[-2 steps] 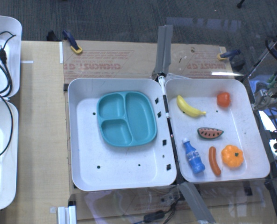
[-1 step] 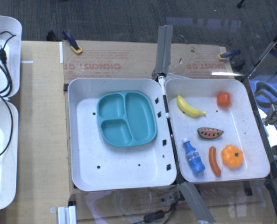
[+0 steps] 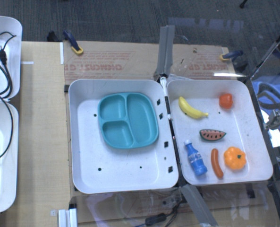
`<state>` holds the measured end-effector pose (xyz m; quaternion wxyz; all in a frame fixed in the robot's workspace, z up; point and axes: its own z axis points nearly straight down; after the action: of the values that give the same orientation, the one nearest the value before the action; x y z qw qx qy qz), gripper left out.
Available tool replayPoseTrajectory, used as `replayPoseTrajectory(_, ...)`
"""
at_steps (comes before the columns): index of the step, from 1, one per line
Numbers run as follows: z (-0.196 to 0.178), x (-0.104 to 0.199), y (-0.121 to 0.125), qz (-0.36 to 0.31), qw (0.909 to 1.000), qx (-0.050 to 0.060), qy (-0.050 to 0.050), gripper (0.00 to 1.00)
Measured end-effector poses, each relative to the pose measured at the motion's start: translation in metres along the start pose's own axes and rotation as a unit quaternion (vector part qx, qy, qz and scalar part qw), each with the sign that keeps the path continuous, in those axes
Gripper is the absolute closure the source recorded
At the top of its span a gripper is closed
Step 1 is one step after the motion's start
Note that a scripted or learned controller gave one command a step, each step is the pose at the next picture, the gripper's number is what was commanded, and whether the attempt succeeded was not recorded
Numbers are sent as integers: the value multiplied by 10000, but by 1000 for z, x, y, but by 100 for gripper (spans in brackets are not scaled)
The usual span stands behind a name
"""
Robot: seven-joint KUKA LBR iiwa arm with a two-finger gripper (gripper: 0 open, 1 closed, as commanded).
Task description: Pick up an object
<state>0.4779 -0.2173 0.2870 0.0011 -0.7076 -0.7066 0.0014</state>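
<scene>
Two white bins side by side on the worktop. Left bin [image 3: 83,164] carries a teal divided plate [image 3: 128,120], sitting toward its far half. Right bin [image 3: 253,141] holds all the loose items: banana [image 3: 191,108] near its far left corner, small red-orange tomato [image 3: 226,101] toward the far right corner, watermelon slice [image 3: 212,135] around the middle, blue bottle [image 3: 195,159] at the near left lying tilted, sausage [image 3: 217,163] just beside it on the right, orange pumpkin [image 3: 234,158] by the near right corner, close to the sausage, can't tell if touching.

Claw: can't tell its state, nothing readable at the right edge of the worktop beyond clutter and glare. No item looks lifted or gripped; every one rests flat on the bin floor.

Progress, my read: task not started as far as visible. Nothing picked. Whole job left: choose an item, come down over it, close, lift. Candidates all in the right bin; banana and tomato stand well apart from neighbours, likely easiest. Bottle, sausage, pumpkin crowded, riskier grab
</scene>
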Motion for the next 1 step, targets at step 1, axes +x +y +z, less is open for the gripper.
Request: replayPoseTrajectory(1,10,8,0,-14,10000,-6,-2,100)
